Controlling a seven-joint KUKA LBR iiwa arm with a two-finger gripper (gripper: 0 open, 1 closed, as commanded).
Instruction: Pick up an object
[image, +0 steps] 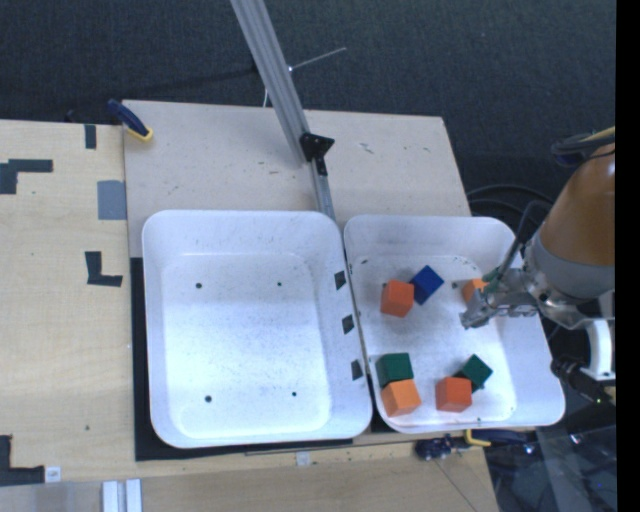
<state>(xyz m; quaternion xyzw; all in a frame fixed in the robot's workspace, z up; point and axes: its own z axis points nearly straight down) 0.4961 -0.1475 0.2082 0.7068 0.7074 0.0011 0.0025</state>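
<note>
Gripper (487, 303) hangs low at the right bin's (500, 232) three o'clock wall; whether it grips anything cannot be told. At its eleven o'clock, touching or nearly so, sits a small orange block (469, 289), probably light, stiff, smooth-faced. Flat opposite sides look the best hold, though the wall crowds it.

The arm (585, 225) is a rounded body with a broad orange band above a grey wrist section. A dark cable loops beside it on the far side. Its hand (487, 303) is a small grey metal assembly, with a white part below the wrist.
</note>
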